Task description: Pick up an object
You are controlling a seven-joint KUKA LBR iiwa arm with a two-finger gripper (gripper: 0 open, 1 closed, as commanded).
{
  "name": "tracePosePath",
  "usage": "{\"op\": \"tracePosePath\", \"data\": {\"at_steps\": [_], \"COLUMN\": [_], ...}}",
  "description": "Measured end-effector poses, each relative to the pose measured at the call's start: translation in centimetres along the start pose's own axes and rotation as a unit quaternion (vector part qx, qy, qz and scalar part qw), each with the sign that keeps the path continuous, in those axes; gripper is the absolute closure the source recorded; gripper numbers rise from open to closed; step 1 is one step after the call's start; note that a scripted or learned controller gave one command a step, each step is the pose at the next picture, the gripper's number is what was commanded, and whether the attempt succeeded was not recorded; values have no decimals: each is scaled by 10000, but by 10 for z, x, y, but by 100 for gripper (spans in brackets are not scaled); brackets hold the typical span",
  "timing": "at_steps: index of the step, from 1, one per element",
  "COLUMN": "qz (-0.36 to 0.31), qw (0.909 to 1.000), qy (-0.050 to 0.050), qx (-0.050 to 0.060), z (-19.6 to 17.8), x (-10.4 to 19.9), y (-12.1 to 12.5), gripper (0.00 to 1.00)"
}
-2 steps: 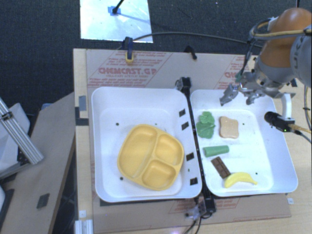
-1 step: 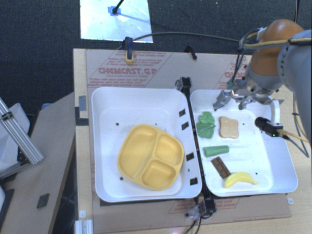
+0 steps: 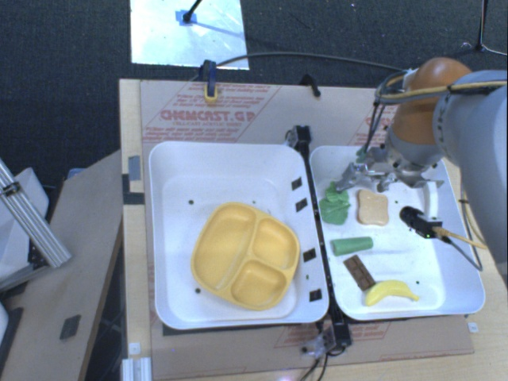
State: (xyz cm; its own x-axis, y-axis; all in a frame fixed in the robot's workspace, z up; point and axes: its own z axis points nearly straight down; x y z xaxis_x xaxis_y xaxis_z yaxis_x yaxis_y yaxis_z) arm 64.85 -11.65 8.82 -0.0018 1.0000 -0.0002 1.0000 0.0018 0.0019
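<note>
Nearest the camera, a yellow toy banana (image 3: 390,293) lies by the near edge of the right bin (image 3: 468,296). Just beyond it is a brown chocolate bar (image 3: 359,271), then a green cylinder (image 3: 352,245) close to the bin's left wall. Farther back, a slice of toy toast (image 3: 372,208) sits beside a green leafy piece (image 3: 335,205), which rests against that same wall. The left bin (image 3: 159,236) carries a yellow divided plate (image 3: 246,254) near its middle.

The end effector (image 3: 367,182) hangs over the far half of the right bin, just above the toast and the leafy piece. Whether it is spread or pressed together cannot be told from this slant, and nothing shows in its grip.

The step looks like the approach, with no object lifted yet. The next move probably calls for a straight descent onto the toast or the leafy piece, centred so that the neighbour is not nudged.
</note>
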Motion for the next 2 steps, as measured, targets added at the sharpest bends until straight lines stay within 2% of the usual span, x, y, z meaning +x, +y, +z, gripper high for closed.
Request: {"op": "tracePosePath", "data": {"at_steps": [1, 2], "qz": [-8, -13], "qw": [10000, 10000], "qy": [-4, 0], "qx": [-30, -66], "z": [-1, -13], "x": [0, 1], "y": [3, 5], "gripper": [0, 100]}}
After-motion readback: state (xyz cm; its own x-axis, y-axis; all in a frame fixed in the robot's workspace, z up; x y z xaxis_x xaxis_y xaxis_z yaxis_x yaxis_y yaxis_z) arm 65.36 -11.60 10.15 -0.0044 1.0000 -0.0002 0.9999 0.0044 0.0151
